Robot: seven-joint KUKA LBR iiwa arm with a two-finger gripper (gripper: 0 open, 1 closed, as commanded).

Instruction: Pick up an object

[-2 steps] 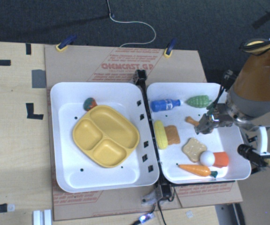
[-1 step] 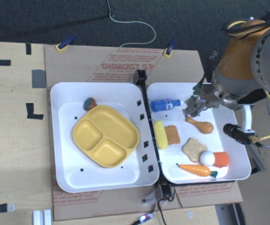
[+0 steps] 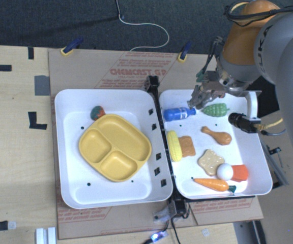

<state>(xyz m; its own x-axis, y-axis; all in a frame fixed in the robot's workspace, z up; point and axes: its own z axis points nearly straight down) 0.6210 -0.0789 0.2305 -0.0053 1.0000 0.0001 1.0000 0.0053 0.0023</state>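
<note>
The gripper (image 3: pixel 196 101) hangs low over the far part of the right bin (image 3: pixel 256 187), just above the right end of a blue bottle (image 3: pixel 178 114); whether its pincer is released or clenched cannot be told from this angle. The bottle is a small blue cylinder with a white cap at its right end, lying on its side near the bin's far left corner. Just right of the gripper lies a green bumpy toy (image 3: pixel 216 109). Nearer are a drumstick (image 3: pixel 217 134), a corn cob (image 3: pixel 174 145) touching a brown bread piece (image 3: pixel 187 146), a toast slice (image 3: pixel 210 161), a white egg (image 3: pixel 225 172) and a carrot (image 3: pixel 212 184). The left bin (image 3: pixel 70 187) holds a yellow divided tray (image 3: pixel 115 147).
</note>
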